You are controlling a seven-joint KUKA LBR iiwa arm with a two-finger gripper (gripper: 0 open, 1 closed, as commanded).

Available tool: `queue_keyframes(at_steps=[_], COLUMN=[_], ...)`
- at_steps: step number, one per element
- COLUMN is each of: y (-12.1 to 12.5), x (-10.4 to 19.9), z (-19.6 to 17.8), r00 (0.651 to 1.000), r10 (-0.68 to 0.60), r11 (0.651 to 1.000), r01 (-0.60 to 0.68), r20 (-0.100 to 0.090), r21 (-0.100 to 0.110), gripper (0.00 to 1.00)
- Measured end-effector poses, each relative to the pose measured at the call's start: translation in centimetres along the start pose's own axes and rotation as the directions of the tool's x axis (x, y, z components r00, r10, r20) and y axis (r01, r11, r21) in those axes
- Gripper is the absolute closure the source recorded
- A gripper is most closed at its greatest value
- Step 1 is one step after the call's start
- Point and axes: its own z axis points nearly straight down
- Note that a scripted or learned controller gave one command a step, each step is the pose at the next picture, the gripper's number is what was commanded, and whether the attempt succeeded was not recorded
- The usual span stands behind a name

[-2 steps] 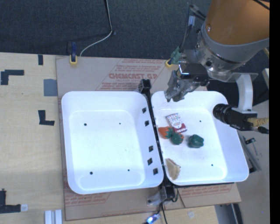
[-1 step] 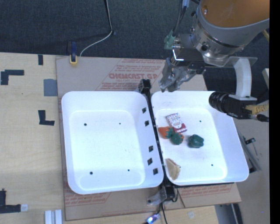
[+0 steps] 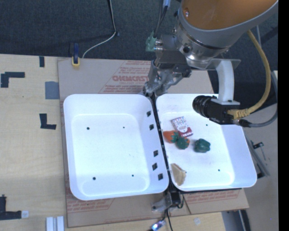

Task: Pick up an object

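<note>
Two shallow white bins sit side by side on the worktop (image 3: pixel 27 135). The left bin (image 3: pixel 108 153) and the right bin (image 3: pixel 226 158) meet at a shared dark divider.

Count of items, all in the right bin: four or five. One red and white packet (image 3: pixel 181 126); one orange piece (image 3: pixel 170 136) touching one dark green piece (image 3: pixel 181 143); one further green object (image 3: pixel 202 145) just beside them, apart from both; one tan wedge (image 3: pixel 178 173) at the near edge of the bin, against the divider. Whether the orange and dark green pieces form one item cannot be told.

Arm pose: the grey arm with its orange band (image 3: pixel 221 13) enters from the upper right. The tool (image 3: pixel 153 88) points down at the far end of the divider, at the bins' far rim. All items lie on the near side of the tool, well apart from it; the packet is nearest, the tan wedge farthest. Nothing is seen between the fingers; whether they stand apart or together cannot be told. A black cylindrical unit (image 3: pixel 212 108) hangs beside the tool, over the right bin.
</note>
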Motion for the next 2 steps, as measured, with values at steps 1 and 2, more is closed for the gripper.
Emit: queue_keyframes(at_steps=[1, 2], y=[2.3, -0.1], x=[5.0, -5.4], z=[-0.1, -0.2], r00=[1.000, 1.000], r10=[-0.001, 0.012], r11=[1.000, 1.000], r01=[0.001, -0.012], r20=[0.000, 0.002], r21=[0.000, 0.000], gripper=[1.00, 1.00])
